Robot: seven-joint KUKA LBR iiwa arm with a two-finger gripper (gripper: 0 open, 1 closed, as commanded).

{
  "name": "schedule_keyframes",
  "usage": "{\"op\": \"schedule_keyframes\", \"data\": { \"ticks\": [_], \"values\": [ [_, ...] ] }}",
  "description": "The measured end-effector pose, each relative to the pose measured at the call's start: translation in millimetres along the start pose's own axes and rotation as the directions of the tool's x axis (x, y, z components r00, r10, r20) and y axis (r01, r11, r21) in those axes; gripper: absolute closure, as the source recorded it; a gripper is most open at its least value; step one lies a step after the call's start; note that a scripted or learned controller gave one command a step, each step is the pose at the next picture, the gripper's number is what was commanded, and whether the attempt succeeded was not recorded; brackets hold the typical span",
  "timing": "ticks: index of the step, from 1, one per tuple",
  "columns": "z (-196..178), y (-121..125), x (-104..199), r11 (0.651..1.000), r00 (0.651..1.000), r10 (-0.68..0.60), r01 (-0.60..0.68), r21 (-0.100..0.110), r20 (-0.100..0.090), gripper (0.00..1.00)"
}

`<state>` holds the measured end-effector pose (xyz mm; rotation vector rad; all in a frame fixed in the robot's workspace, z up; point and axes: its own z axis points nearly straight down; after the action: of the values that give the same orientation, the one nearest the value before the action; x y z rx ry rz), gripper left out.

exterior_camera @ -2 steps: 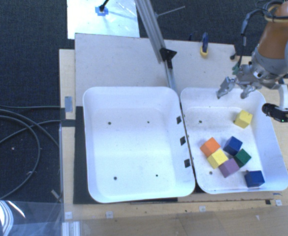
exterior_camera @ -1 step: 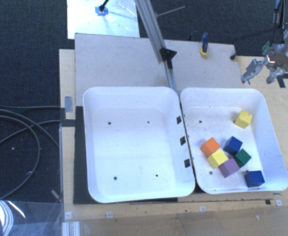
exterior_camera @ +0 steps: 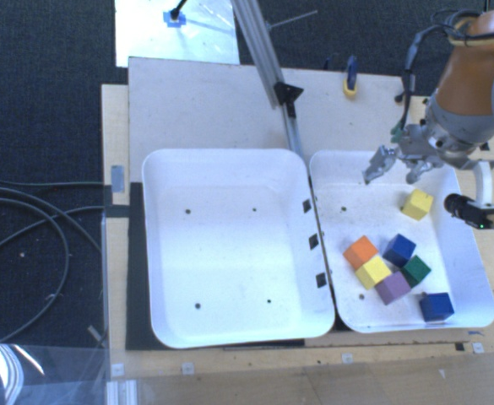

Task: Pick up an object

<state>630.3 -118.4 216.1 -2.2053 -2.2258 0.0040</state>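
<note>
The end effector [exterior_camera: 396,168] hangs over the far part of the right bin [exterior_camera: 341,184], its two fingers spread fairly wide, and there is nothing between them. So the pick, as I judge it, has not started in earnest: no block is gripped and none is lifted, every one of them resting on the bin floor. What is left is nearly everything, namely choosing a block, coming down over it, closing and raising it.

The nearest candidate is a lone yellow block [exterior_camera: 417,204], just below and a little to the right of the end effector, standing apart from the others. Further below, toward the near edge, sits a tight cluster: an orange block [exterior_camera: 361,250], a second yellow block [exterior_camera: 372,272], a blue block [exterior_camera: 400,248], a green block [exterior_camera: 415,270] and a purple block [exterior_camera: 393,288], several of them touching. A second blue block [exterior_camera: 436,306] lies a little beyond that cluster, nearest the front rim.

Counted: seven blocks in all, two yellow, two blue, one each of orange, green and purple. Two white bins sit side by side on the surface [exterior_camera: 204,108]; the left bin [exterior_camera: 158,184] lies well off to the end effector's left.
</note>
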Motion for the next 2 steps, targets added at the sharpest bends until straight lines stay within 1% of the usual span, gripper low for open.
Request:
{"op": "schedule_keyframes", "data": {
  "ticks": [1,2],
  "values": [
    [-107,-14,-34,1.000,1.000,0.008,-0.008,-0.018,0.008,0.00],
    [-132,29,72,1.000,1.000,-0.005,0.005,-0.014,0.002,0.00]
  ]
}}
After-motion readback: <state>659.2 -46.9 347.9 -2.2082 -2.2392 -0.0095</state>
